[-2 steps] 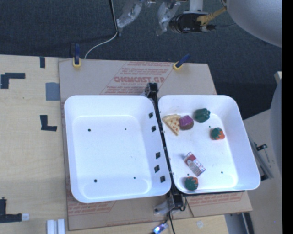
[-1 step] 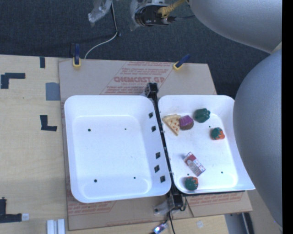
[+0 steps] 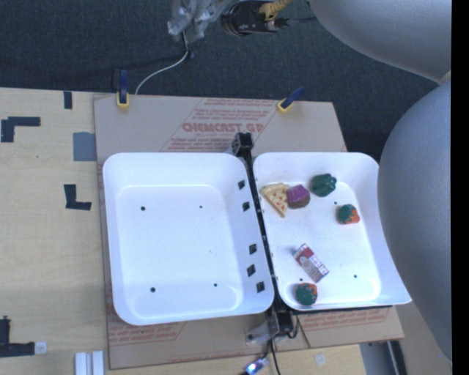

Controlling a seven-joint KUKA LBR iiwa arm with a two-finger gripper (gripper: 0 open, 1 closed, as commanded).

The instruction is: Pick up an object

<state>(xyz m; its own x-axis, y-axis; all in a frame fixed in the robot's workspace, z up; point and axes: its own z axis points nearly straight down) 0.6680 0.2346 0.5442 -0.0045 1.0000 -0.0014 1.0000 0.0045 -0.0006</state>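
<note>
**Desk:** Where is the gripper?

**Operator:** From my remote station I see what looks like the gripper at the top edge, beyond the board and well apart from both bins. It is blurred, and I cannot tell whether it is wide or narrow. The grey arm looms on the right.

**Desk:** And the objects?

**Operator:** Six lie in the right bin, beside the left bin. A yellow wedge touches a purple piece near the divider. A green piece sits just beyond them, and a red-green piece is nearer the right wall. A red packet lies mid-bin, with a green-red piece at the near wall.
</note>
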